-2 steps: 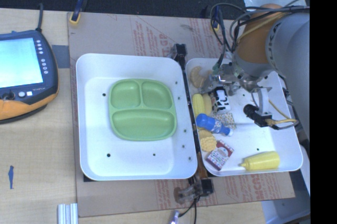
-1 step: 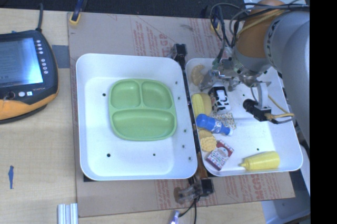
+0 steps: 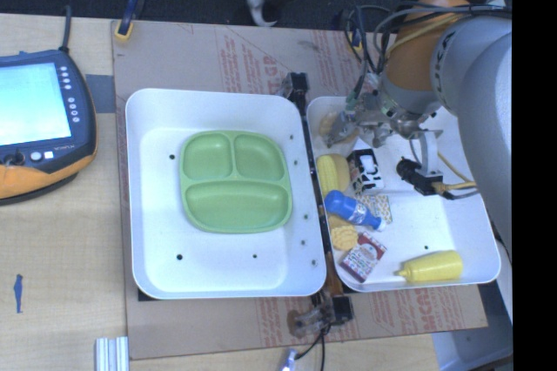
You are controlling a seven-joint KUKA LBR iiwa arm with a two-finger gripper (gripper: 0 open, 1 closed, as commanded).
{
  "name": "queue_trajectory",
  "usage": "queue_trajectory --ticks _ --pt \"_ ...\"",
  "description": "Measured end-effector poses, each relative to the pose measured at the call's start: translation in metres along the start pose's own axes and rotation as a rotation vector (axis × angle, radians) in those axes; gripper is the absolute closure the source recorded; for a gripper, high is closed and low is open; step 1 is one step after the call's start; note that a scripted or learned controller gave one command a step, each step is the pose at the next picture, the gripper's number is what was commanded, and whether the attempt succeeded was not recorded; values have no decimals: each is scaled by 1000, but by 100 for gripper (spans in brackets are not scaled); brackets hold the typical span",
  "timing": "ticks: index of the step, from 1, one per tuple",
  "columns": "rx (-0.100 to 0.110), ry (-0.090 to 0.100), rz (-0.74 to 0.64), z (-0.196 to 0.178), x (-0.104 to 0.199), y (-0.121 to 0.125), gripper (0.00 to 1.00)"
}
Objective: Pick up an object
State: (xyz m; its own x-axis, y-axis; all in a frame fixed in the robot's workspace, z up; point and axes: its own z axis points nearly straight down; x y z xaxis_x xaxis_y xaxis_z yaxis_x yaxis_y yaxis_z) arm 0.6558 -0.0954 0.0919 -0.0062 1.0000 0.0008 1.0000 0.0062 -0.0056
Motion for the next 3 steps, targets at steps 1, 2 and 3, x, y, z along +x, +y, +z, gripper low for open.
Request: queue_trajectory --ticks 1,2,3 --pt "-2 -2 0 0 1 -56 0" --pt "-1 -4 -3 -11 0 -56 100" --pt "-4 0 0 -100 69 -65 100"
